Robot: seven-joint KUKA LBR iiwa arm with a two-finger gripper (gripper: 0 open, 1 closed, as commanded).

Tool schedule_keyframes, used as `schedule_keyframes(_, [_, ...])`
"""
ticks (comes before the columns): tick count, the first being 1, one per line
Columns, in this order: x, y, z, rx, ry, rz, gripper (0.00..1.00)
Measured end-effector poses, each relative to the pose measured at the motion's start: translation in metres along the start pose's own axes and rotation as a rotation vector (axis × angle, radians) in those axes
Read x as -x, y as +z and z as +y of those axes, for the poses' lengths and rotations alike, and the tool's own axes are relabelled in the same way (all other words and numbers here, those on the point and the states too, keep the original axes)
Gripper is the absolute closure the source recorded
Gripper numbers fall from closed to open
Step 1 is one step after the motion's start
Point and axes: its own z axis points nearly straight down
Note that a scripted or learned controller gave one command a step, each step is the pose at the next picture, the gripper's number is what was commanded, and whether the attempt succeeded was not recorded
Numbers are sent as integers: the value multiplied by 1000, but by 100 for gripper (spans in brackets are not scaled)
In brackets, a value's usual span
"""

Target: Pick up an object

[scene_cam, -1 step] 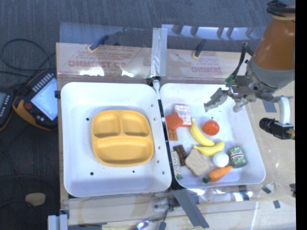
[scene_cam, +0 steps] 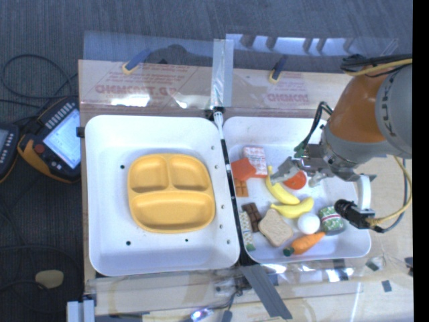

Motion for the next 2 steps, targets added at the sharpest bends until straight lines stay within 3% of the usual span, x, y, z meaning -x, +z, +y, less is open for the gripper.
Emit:
schedule_keyframes(1, [14,53,-42,29,-108,-9,0])
schedule_keyframes(2, [-7,71,-17,18,111,-1,0])
